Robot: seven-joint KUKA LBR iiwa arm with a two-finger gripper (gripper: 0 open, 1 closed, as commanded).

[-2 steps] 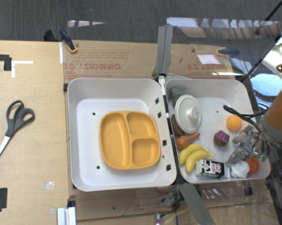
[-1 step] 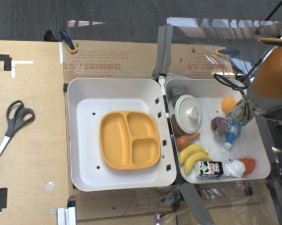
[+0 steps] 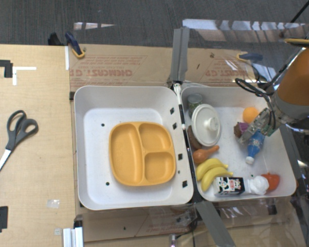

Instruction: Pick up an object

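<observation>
My gripper (image 3: 264,123) hangs over the right side of the right bin (image 3: 287,158), just above the upper end of a blue bottle (image 3: 254,147) that lies tilted on the bin floor. Beside it to the left are an orange ball (image 3: 251,113) and a small dark purple object (image 3: 241,130). A white lidded pot (image 3: 206,124) stands in the middle of the bin, with a grey-green cup (image 3: 194,101) behind it. Nearer the front lie an orange-brown carrot-like piece (image 3: 205,152), yellow bananas (image 3: 212,171), a black-and-white carton (image 3: 230,185) and a white and red toy (image 3: 262,183).
The left bin (image 3: 87,138) holds a yellow divided plate (image 3: 142,153). Scissors (image 3: 15,133) lie on the wooden bench at the far left. A blue and yellow clamp (image 3: 74,44) sits on the cardboard behind the bins. The arm's orange band (image 3: 298,81) rises at the right.
</observation>
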